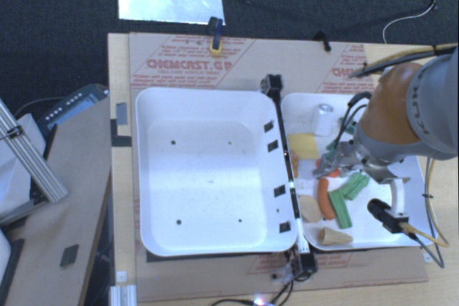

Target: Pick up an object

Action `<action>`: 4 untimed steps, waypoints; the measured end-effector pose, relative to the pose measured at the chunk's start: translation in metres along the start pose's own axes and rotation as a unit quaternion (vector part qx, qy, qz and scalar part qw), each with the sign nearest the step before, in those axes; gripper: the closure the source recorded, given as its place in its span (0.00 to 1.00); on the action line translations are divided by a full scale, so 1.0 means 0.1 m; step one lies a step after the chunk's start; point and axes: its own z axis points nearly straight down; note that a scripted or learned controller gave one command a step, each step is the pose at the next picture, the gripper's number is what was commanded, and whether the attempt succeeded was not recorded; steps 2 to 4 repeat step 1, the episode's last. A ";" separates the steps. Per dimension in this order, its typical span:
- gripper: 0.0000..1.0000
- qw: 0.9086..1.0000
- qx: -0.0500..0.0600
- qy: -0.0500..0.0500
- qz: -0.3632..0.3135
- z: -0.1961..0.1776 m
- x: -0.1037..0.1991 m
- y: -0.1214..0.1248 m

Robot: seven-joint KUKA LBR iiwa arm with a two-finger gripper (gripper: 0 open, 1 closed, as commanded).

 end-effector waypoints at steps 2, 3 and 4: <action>1.00 1.000 -0.006 0.002 -0.007 -0.96 1.08 0.60; 1.00 1.000 -0.006 0.002 -0.007 -0.96 1.08 0.60; 1.00 1.000 -0.006 0.002 -0.007 -0.96 1.08 0.60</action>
